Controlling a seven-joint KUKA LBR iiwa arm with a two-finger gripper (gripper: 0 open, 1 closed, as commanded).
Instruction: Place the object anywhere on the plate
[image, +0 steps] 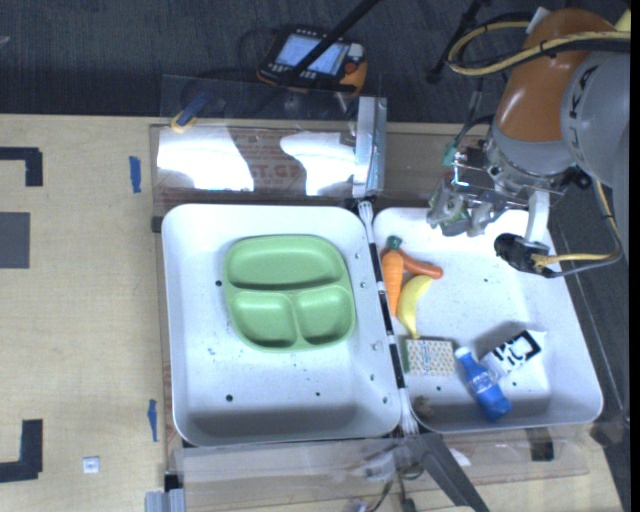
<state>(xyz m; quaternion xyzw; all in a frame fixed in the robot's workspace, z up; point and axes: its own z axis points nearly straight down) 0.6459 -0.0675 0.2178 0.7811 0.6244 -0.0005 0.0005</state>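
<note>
A green plate (290, 290) with three compartments lies in the left bin (200, 380). In the right bin (560, 330), against its left wall, lie an orange carrot (393, 275), a small red-orange piece (424, 268) and a yellow banana (413, 303). A speckled square packet (429, 356), a blue bottle (484, 383) and a black-and-white box (515, 349) lie nearer the front. My gripper (462, 212) hangs over the right bin's far edge, above and to the right of the carrot, with nothing seen between its fingers.
A clear plastic panel (260, 150) and a metal post (368, 145) stand behind the bins. A handheld controller (312, 60) lies further back. Cables (560, 262) trail from the wrist over the right bin's far right corner.
</note>
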